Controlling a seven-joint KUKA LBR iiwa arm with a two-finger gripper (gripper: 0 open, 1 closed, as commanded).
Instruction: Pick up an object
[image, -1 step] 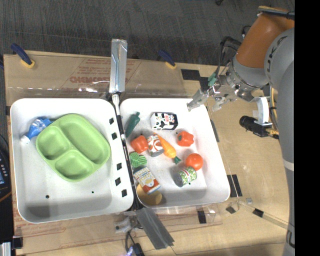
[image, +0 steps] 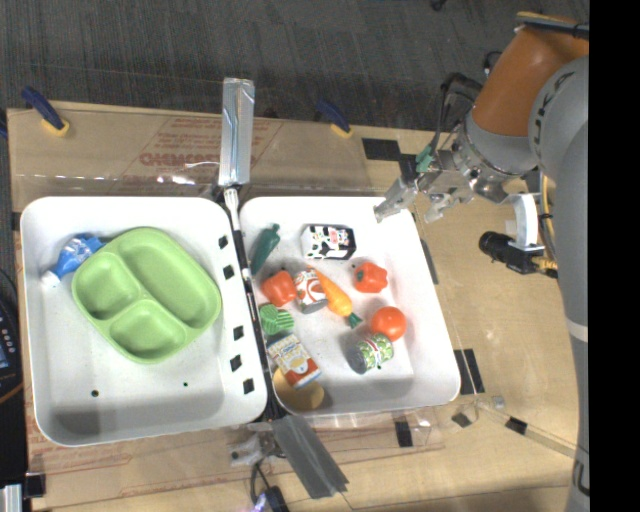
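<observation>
Camera view: tool (image: 412, 200) hovers above right bin's (image: 425, 300) far corner, holding nothing.

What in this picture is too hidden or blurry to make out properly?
- Gripper: small and blurred in the camera view; finger state unclear.
- Blue item: mostly hidden behind the green divided plate.
- Brown round thing: partly covered by the small carton.
- Arm: cut off at the top edge.
</observation>
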